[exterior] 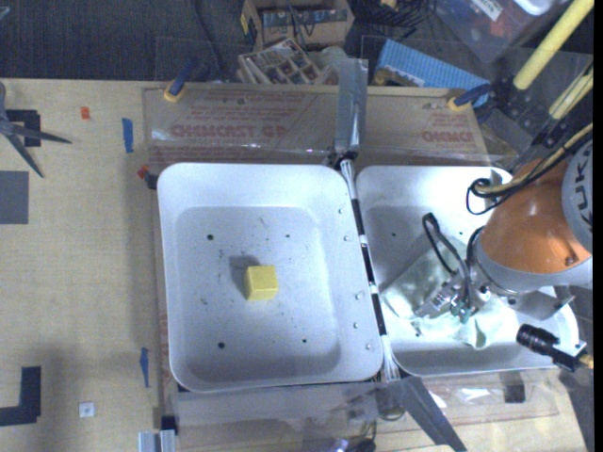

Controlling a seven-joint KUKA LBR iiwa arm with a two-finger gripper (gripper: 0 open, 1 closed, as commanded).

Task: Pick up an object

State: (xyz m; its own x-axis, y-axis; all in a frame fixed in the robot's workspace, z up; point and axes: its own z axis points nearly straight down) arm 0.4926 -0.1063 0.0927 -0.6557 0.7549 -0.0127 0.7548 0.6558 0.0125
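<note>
Item 1, left bin (188, 205): shallow, white, rounded corners, speckled floor. You find one yellow block (262, 282) lying near the middle of its floor, square-faced, casting a short grey shadow to its upper left. It touches none of the bin's walls and sits well apart from the arm.

Item 2, right bin (396, 191): same make, set just beside the left bin, the two rims meeting along a grey divider strip (350, 111) that runs up toward the far edge of the bench. You see pale, greenish-white, crumpled-looking items (482, 331) low in this bin near its front wall; what they are cannot be told.

Item 3, arm (537, 234): grey body with the orange band, entering from the right and standing over the right bin. A black cable (435, 234) loops across the bin floor beside it.

Item 4, gripper (450, 305): down low inside the right bin, near its front half, close to the pale items. You cannot tell whether its fingers are apart or together, nor whether anything sits between them; the metal parts there are small and cluttered.

Item 5, bench (75, 252): light wood surface. Note for your record a dark grey square (13, 198) at the far left edge, blue tape marks (127, 135), and a clear plastic sheet with red lettering (245, 130) behind the bins.

Item 6, background: shelves, boxes and a yellow pole (558, 34) at upper right.
</note>
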